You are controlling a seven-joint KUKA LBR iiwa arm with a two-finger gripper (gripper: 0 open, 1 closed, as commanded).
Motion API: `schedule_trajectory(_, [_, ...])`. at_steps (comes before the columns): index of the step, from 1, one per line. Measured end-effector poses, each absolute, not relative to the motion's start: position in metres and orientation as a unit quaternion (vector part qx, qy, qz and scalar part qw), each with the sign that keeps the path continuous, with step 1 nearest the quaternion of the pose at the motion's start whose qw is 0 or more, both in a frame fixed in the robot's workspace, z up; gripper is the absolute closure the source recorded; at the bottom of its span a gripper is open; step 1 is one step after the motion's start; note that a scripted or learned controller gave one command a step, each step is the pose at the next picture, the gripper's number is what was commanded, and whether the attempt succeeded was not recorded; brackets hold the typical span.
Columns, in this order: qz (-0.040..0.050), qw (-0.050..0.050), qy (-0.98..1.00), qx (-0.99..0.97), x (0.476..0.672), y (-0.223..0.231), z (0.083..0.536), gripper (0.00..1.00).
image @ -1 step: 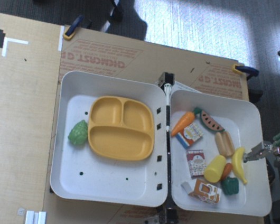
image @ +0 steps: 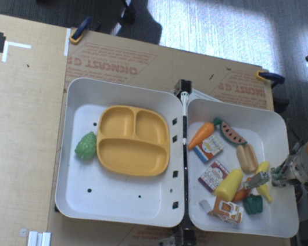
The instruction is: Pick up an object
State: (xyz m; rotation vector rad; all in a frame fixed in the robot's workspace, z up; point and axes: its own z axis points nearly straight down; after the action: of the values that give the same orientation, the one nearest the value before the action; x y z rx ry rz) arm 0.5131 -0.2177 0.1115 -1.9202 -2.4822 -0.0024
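The right bin (image: 277, 225) holds a heap of toy food: a carrot (image: 201, 135), a watermelon slice (image: 233, 134), a tan bread roll (image: 247, 158), a yellow bottle-like piece (image: 229, 184), a green pepper (image: 254, 205), a pink box (image: 213, 176), a blue-and-white box (image: 209, 148) and an orange-white carton (image: 227, 211). My gripper (image: 257, 181) reaches in from the right and sits low among the items, between the yellow piece, a yellow banana-like piece (image: 262, 190) and the green pepper. Its tip is small and mixed in with the toys.
The left bin (image: 65, 192) bears a yellow divided plate (image: 134, 141) with a green leafy toy (image: 86, 146) beside its left edge. A divider with clips (image: 182, 154) runs between the bins. Both bins rest on cardboard (image: 123, 64).
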Motion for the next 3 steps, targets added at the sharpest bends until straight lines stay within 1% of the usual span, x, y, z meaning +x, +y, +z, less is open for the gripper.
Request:
schedule_trajectory(1, [-0.0009,-0.001,-0.790,-0.613,0.514,-0.219,0.122,1.00])
schedule_trajectory(2, [-0.0009,-0.001,-0.790,-0.613,0.514,-0.219,0.122,0.00])
schedule_trajectory(3, [-0.0002,-0.001,-0.898,-0.441,0.534,-0.206,0.092,0.00])
